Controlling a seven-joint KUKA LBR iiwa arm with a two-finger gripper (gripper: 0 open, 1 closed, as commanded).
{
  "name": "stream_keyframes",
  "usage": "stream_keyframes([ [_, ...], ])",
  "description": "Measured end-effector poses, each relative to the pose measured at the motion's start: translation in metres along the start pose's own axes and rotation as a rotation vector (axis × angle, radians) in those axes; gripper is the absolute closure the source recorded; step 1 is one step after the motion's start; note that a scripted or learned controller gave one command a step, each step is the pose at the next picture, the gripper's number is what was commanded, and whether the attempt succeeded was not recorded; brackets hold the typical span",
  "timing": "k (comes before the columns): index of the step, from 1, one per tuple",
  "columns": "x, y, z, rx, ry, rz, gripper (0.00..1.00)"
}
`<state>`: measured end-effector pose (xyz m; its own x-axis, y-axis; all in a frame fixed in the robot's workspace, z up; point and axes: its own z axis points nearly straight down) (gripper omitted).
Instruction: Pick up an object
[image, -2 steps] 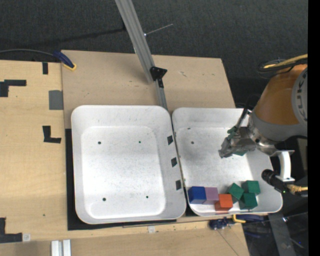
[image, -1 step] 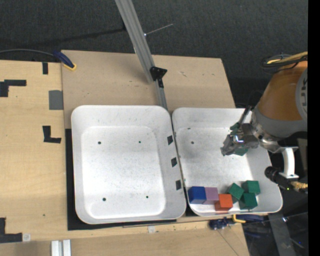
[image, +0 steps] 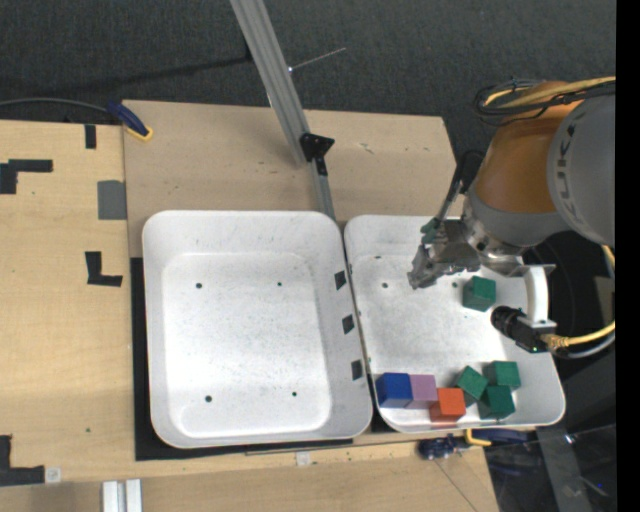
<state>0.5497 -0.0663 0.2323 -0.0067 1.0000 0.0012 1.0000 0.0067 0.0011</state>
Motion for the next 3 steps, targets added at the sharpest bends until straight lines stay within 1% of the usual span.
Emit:
stream_keyframes([
  [1,0.049,0.022,0.010,0.003,0.000,0.000,1.00],
  [2,0.105,0.047,0.004,0.001,0.001,-0.001,1.00],
  [3,0.151,0.079,0.014,0.001,-0.001,0.001,1.00],
])
